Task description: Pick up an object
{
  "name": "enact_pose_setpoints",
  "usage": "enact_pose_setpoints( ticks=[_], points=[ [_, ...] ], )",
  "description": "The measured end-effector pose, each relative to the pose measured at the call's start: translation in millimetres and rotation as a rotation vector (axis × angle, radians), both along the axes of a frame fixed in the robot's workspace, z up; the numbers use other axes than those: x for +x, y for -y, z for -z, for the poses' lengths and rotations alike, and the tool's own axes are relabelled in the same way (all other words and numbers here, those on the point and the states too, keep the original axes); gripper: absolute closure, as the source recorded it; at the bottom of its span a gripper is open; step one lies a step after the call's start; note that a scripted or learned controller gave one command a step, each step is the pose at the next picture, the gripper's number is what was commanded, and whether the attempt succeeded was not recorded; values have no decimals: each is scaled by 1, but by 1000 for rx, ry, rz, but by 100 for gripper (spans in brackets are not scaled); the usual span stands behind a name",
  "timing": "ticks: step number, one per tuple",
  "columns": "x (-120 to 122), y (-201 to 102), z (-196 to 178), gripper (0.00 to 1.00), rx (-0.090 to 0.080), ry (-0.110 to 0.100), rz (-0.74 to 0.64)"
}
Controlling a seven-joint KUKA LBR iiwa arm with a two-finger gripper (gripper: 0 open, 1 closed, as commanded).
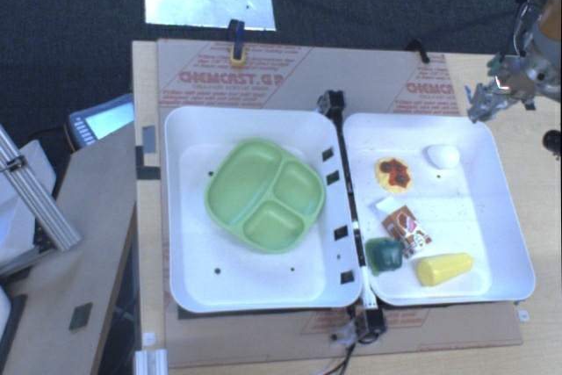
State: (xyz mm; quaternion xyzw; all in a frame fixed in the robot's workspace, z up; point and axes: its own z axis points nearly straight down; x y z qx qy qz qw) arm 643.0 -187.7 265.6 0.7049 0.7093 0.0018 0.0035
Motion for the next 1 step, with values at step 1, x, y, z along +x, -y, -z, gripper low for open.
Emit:
enact_pose_setpoints(
  ticks=[1],
  points=[
    [-21, -53, -1, 100, 4, -6, -2]
  ],
)
